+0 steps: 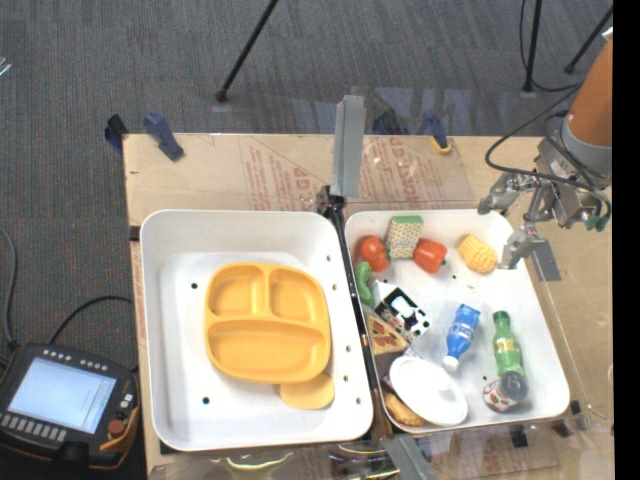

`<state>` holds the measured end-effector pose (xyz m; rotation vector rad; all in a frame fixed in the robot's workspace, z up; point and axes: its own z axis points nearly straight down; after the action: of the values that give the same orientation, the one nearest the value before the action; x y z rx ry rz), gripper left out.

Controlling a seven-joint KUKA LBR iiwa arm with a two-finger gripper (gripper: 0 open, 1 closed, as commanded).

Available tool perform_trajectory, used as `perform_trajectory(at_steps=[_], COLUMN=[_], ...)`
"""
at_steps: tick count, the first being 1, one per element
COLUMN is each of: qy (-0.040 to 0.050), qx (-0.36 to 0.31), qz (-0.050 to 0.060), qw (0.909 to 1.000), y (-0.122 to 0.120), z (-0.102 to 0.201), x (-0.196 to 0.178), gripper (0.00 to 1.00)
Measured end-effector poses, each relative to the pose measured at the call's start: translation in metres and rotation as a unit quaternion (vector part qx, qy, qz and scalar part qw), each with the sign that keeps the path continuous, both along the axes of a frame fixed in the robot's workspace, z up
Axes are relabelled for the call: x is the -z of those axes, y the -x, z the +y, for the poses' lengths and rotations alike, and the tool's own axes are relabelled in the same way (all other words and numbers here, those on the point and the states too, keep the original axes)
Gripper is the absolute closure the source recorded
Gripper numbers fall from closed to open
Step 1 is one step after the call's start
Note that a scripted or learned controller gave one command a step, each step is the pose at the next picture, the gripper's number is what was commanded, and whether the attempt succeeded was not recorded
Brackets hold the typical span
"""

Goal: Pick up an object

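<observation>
Over right bin's far-right corner: hand (545,230), above the rim, nothing visibly between its fingers; can't tell how far they are spread.
Right bin (553,360): landmark.
Corn cob (478,254): inside, just left of hand.
Red pepper (430,255): left of corn.
Green bottle (508,352): near right wall.
Blue bottle (461,333): left of green bottle.
Yellow tray (267,321): in left bin (165,313).

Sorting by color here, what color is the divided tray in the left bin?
Yellow-orange divided tray, in the camera view.
</observation>
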<state>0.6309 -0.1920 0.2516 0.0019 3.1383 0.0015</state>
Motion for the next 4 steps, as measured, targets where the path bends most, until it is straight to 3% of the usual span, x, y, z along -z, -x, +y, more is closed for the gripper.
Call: perform_trajectory(at_steps=[1, 3, 4], qy=[-0.0028, -0.0007, -0.0003], qx=[0.005, 0.006, -0.001], qz=[0.008, 0.003, 0.001], qw=[1.0, 1.0, 1.0], y=[0.11, 0.139, 0.131], z=[-0.019, 0.021, -0.019], x=[0.153, 0.165, 0.164], gripper=[0.0, 0.0, 0.0])
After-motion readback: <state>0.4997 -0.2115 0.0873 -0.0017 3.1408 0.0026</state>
